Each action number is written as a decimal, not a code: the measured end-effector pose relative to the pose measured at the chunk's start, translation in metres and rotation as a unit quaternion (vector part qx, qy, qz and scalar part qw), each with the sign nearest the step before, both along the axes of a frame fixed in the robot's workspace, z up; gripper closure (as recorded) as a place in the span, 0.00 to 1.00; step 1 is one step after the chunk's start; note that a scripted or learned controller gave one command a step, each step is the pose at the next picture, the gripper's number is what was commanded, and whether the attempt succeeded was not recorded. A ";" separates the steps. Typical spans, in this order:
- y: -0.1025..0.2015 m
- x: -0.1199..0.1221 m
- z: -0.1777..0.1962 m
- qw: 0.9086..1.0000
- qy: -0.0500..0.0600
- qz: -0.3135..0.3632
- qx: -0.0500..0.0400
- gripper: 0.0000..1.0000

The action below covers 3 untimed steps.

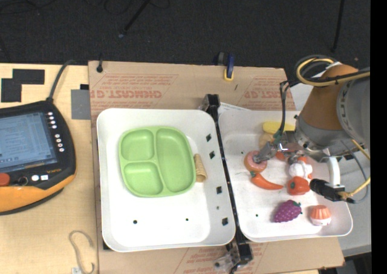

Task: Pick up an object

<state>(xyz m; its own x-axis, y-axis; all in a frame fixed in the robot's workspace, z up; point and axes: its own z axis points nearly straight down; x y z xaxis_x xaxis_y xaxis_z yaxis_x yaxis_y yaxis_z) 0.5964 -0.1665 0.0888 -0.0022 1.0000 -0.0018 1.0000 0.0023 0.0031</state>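
Fingers (263, 156) parted near pepper (267, 183) lying left-right.

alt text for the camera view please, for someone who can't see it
A grey robot arm with an orange band reaches from the right into the right white bin, its tool low among toy foods: an orange pepper, a tomato and purple grapes. The left white bin holds a green divided plate.
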 end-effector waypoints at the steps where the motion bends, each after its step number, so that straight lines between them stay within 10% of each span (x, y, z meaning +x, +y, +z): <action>1: 0.001 0.001 0.014 1.000 0.000 0.000 0.003 1.00; 3: 0.002 0.014 0.126 1.000 0.000 -0.001 0.001 1.00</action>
